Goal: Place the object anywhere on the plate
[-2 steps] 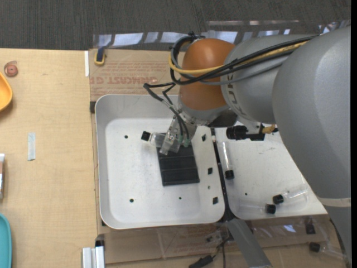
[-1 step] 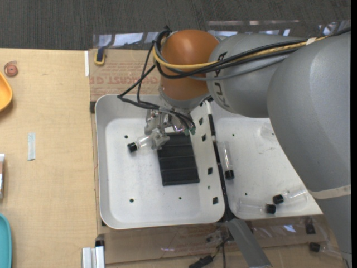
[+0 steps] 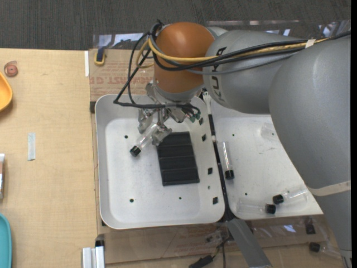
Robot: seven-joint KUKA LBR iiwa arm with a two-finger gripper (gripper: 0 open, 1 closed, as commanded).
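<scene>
Camera view, looking down at a slant: tool (image 3: 158, 128) low over the left bin (image 3: 111, 205), just beside the near-left corner of the black ribbed plate (image 3: 178, 158). Appears to carry a clear tube with a black cap (image 3: 141, 144), tilted, cap end lowest and pointing left; opening of the tool cannot tell, contact with the tube hidden under the wrist. Tube clear-walled, slim, cap dark and blunt. Judged light, rigid, smooth and likely slippery, possibly brittle if glass; best taken across the mid-barrel, away from the cap, with a gentle squeeze. Likely to roll on the plate's ridges unless laid along them. Similar capped tubes (image 3: 284, 198) in the right bin (image 3: 251, 144), well apart from the plate.
</scene>
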